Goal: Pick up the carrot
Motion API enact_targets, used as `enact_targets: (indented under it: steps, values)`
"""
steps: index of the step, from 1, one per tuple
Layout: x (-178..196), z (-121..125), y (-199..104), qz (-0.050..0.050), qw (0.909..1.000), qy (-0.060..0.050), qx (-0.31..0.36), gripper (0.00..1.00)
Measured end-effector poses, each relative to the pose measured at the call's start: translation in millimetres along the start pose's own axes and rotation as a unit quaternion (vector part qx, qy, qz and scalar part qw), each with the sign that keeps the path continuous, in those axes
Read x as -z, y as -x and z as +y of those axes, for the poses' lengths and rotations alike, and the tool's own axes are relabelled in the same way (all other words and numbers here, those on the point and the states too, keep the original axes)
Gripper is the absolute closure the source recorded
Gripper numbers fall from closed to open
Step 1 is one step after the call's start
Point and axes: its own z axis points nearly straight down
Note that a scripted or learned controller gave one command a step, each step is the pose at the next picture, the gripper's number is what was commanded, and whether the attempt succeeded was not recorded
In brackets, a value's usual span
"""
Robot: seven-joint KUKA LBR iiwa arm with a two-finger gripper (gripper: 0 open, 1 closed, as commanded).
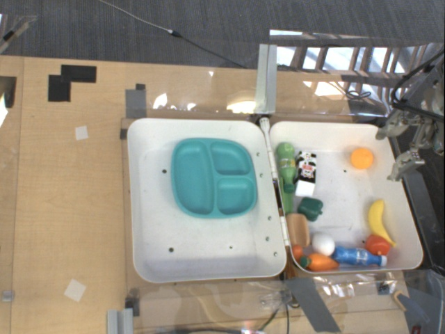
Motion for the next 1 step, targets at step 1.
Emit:
enact_targets:
  steps: [1]
  values:
    - [-103.5,-1.8,0.5,0.004,0.9984,0.001,-0.057,0.00]
